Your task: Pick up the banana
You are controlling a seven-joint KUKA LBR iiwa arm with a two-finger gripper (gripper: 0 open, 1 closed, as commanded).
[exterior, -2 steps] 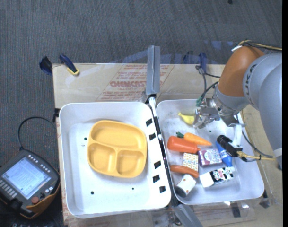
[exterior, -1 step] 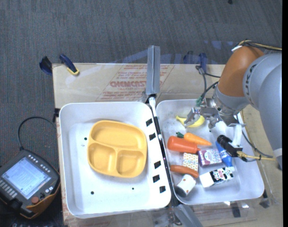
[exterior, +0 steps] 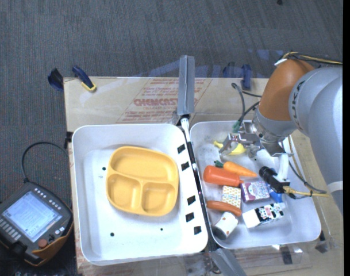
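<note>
Two bins stand side by side on the desk [exterior: 106, 96]. In the left bin [exterior: 88, 234] lies a divided plate [exterior: 143, 180], near its middle. The right bin [exterior: 304, 226] holds the other things: the banana [exterior: 235, 148] at the back, under the gripper [exterior: 242, 141]; the carrot [exterior: 239, 168] just in front of it; a small carton [exterior: 255, 190] right of the middle; a cup [exterior: 225, 225] at the front. A handheld controller [exterior: 31, 223] lies on the floor, left of the desk.

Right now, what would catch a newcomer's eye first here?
The yellow tray sitting alone in the left bin. Then the grey-and-orange arm reaching into the right bin, its gripper over the banana among crowded toys like the carrot.
</note>
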